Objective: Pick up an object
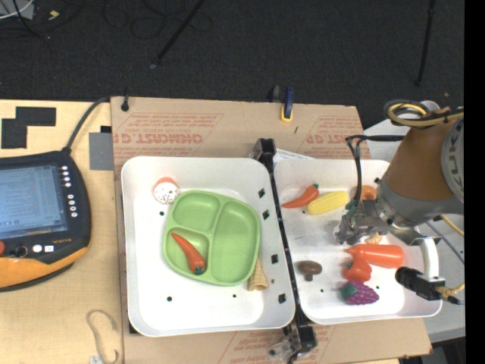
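My gripper [352, 227] hangs low over the middle of the right bin [322, 241], below the grey wrist with its orange band. Just left of it and farther back lie a yellow corn cob [327, 202] and an orange-red chili [301, 198]. A small orange piece [368, 193] peeks out behind the wrist. A long orange-red vegetable [377, 255] lies directly in front of the gripper, with a red fruit [356, 272] and purple grapes [361, 294] nearer the front wall. A brown mushroom [308, 268] rests to the front left. Nothing shows held in the gripper.
The left bin [144, 279] holds a green divided plate [227, 237] with a red chili [188, 252] in one compartment, a white spotted ball [164, 192] at the back left, and a cone [258, 279] by the divider. A tablet pendant [38, 211] lies off to the left.
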Tool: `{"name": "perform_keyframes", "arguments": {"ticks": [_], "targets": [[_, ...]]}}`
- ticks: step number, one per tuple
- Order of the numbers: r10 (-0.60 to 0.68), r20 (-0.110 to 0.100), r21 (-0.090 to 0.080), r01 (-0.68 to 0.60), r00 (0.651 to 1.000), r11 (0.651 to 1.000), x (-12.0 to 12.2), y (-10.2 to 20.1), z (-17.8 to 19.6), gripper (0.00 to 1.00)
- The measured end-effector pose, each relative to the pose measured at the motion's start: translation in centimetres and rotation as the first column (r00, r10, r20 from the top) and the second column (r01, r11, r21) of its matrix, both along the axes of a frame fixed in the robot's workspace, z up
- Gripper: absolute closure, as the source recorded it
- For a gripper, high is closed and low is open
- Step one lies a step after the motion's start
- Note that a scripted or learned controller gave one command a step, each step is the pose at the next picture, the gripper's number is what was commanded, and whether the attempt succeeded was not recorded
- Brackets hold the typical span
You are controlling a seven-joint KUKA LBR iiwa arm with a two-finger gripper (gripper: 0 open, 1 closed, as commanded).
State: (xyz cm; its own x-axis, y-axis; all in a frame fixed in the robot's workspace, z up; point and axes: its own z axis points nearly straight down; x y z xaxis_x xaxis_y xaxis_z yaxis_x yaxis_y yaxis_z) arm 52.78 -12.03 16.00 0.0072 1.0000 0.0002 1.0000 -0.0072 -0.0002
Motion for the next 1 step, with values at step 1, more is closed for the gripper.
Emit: {"name": "perform_keyframes", "arguments": {"ticks": [1], "targets": [[0.007, 0.002, -0.001, -0.007, 1.000, 1.000, 0.58, -0.04, 4.36, 1.00]]}}
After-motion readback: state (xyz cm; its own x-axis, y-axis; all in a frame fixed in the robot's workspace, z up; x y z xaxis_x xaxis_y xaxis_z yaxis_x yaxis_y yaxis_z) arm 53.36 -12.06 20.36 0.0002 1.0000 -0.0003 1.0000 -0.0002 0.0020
